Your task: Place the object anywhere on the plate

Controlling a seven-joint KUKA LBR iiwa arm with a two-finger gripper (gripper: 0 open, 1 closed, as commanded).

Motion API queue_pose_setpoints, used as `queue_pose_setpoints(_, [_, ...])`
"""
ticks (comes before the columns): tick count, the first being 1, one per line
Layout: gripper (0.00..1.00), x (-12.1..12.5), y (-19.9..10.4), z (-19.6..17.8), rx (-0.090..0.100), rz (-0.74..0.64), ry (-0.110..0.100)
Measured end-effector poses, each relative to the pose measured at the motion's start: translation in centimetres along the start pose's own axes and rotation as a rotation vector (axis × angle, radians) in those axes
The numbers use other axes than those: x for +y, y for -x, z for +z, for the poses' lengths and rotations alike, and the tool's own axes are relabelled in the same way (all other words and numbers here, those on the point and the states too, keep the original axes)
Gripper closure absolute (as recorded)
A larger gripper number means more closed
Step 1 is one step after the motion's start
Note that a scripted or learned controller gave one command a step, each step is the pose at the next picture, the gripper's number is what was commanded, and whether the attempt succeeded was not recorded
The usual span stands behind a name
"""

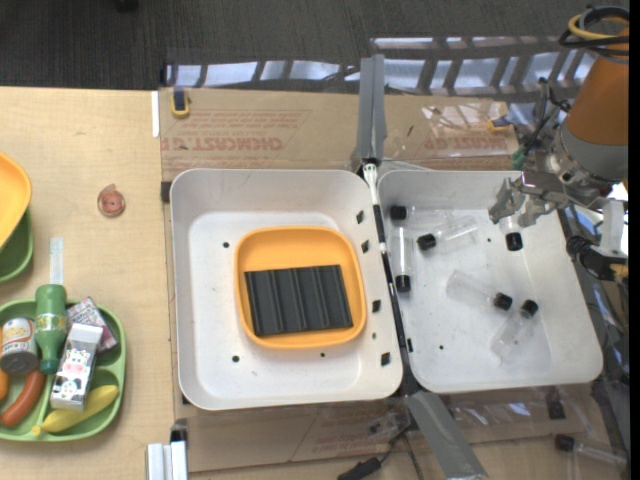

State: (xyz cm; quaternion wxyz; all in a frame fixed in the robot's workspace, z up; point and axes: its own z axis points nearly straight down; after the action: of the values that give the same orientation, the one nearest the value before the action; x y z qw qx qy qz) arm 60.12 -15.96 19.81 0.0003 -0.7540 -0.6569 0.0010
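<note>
An orange plate lies in the middle of the left bin. A black ribbed slab rests flat on it and covers most of its floor. The right bin holds several clear vials with black caps, one of them just below my gripper. My gripper hangs over the right bin's upper right part, open, with nothing between its fingers. It is far to the right of the plate.
A long clear tube lies along the right bin's left wall. On the wooden table to the left sit a green tray of toy food, an orange bowl and a small pink piece. A metal rail runs behind the bins.
</note>
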Motion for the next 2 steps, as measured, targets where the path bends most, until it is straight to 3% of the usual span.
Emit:
queue_pose_setpoints(1, [1.0,5.2,-0.3,-4.7,-0.002,-0.135,0.001])
queue_pose_setpoints(2, [1.0,5.9,0.6,-6.7,-0.002,-0.333,0.002])
